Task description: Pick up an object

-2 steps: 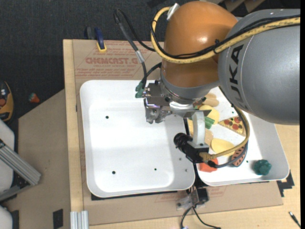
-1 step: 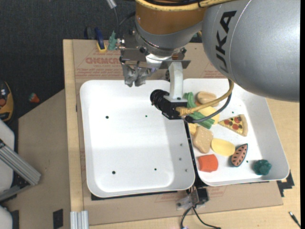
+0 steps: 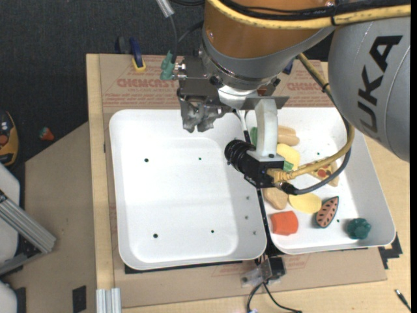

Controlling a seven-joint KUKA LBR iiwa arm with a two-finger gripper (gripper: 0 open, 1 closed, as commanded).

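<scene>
Objects (image 3: 305,204) sitting in right bin (image 3: 384,230), well apart from gripper (image 3: 197,116). Gripper hanging low over far edge of left bin (image 3: 124,175), nothing seen in its grasp; spread or closed, can't tell from this angle. Bare white floor below it, just a few dark dots. No pick to be had there, by the look of it.

Next door, plenty of choice. Orange block (image 3: 284,222) near the front, beside the divider. Striped slice (image 3: 326,211) just right of it. Teal ball (image 3: 358,227) alone in the front corner. Tan piece (image 3: 287,135) further back, half tucked behind the arm's white bracket.

To do this well: swing right across the divider, pick a loner. Teal ball looks the cleanest, with space all round, though likely to roll, so centre over it and come straight down. Orange block a fair second, flat sides, but tight to the wall. Avoid the yellow cluster, with the yellow cable (image 3: 313,170) draped over it.

Out on the bench, brown board (image 3: 98,175) under both bins, "CHEMCAST" in red along its far edge. "UKA" in black on the arm (image 3: 381,77).
</scene>
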